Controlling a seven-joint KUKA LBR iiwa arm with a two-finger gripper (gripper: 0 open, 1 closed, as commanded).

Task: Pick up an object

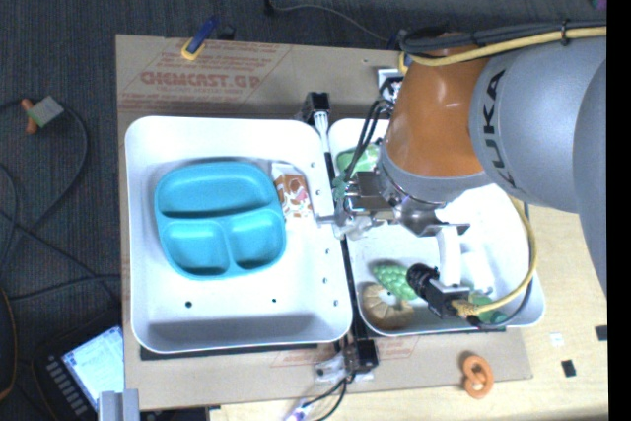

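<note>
A: Where is the gripper (347, 220)?

B: Low over the divide between the two bins, at the inner edge of the right bin (513, 212). The arm's orange band (439, 118) sits directly above it and hides much of it.

A: Are the jaws wide or narrow?

B: I cannot tell; the wrist covers them.

A: What lies nearby?

B: Just left of the jaws, in the left bin (148, 242), a small brown packet (292, 193) rests against a blue divided tray (219, 215). Below and to the right, in the right bin, sit a green object (391, 277) and a tan round thing (383, 303).
</note>
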